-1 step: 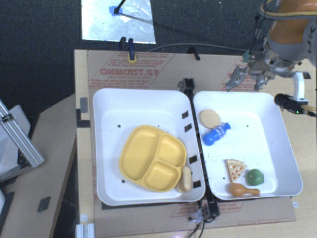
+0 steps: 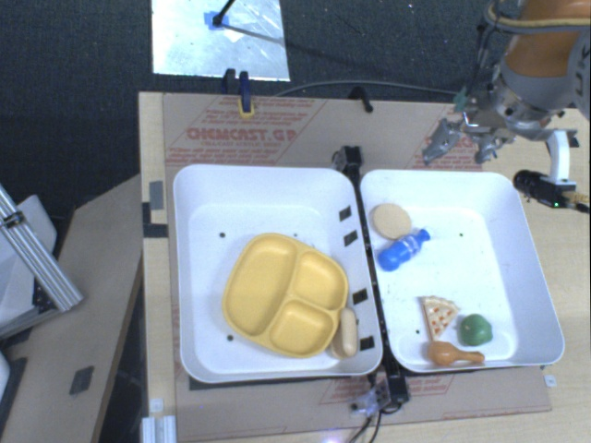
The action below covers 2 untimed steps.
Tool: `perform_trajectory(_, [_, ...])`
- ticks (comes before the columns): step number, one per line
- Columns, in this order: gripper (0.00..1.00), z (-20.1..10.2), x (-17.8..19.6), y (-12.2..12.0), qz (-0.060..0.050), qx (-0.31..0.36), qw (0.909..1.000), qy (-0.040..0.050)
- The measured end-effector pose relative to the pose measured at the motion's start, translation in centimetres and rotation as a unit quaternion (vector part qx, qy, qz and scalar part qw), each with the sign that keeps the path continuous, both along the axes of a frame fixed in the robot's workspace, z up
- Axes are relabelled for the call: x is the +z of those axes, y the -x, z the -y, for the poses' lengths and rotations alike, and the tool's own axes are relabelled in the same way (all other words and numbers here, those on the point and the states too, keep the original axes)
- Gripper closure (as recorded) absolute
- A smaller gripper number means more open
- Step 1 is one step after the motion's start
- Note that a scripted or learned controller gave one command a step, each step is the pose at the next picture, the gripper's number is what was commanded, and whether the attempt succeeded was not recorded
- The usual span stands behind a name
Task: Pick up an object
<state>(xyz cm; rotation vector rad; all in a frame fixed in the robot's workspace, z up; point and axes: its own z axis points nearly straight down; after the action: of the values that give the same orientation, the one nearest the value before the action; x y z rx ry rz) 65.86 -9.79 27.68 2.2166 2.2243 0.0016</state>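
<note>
My gripper (image 2: 464,146) hangs above the far edge of the right bin (image 2: 517,247), open, with nothing between its spread fingers. Below it in that bin lie a round tan cookie (image 2: 391,220) and a blue bottle (image 2: 403,249) near the left wall. A pizza slice (image 2: 440,315), a green round piece (image 2: 475,329) and an orange-brown drumstick (image 2: 454,353) sit at the bin's near end. All of these are well apart from the gripper.
The left bin (image 2: 212,210) holds a yellow divided tray (image 2: 286,293) and a tan bread roll (image 2: 347,332) at its near right corner. A black divider (image 2: 362,247) runs between the bins. A silver sheet (image 2: 217,26) lies beyond the bench.
</note>
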Motion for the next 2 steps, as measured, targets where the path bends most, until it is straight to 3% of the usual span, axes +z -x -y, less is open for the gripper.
perform_trajectory(2, [0.00, 0.6, -10.5, -0.9, -0.002, 0.000, 1.0000, -0.0001])
